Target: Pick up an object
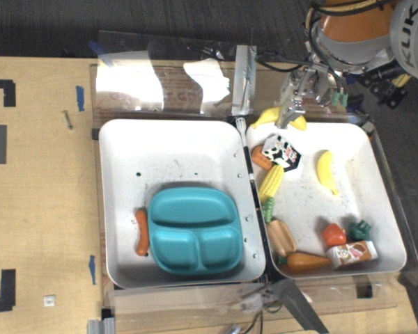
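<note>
My gripper (297, 104) hangs over the far left corner of the right bin (376, 186), below the orange wrist band. Directly beneath it a yellow fruit (266, 117) pokes out on both sides, partly hidden by the gripper; whether it is being held is unclear. Just in front of that lie a black-and-white patterned object (281, 152), an orange piece (259, 158) and a corn cob (270, 181). A banana (325, 171) rests alone in the middle of the right bin.
Along the right bin's near edge sit a hot-dog bun (281, 236), a carrot (308, 260), a red fruit (334, 234), a green piece (361, 228) and a small carton (353, 253). The left bin (167, 152) holds a teal divided tray (194, 229) and a sausage (142, 232).
</note>
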`<move>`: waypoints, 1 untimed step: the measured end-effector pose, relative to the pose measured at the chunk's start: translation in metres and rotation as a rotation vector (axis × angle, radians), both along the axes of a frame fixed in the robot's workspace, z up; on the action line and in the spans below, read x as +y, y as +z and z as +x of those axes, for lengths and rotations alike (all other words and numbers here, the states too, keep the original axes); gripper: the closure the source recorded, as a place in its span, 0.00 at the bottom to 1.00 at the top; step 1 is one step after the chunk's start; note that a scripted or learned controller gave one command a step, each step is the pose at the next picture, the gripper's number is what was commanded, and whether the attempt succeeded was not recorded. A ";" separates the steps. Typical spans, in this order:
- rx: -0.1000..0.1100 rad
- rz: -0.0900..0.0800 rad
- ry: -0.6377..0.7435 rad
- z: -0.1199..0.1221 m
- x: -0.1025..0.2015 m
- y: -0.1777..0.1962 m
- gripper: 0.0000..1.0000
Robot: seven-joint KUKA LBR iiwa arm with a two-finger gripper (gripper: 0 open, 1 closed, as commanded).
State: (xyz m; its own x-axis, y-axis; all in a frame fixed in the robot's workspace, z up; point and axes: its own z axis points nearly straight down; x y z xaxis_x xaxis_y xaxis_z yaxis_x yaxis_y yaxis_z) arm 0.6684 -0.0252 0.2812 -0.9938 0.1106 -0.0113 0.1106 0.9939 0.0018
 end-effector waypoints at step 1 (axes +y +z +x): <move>0.006 -0.002 0.208 -0.015 0.004 0.002 1.00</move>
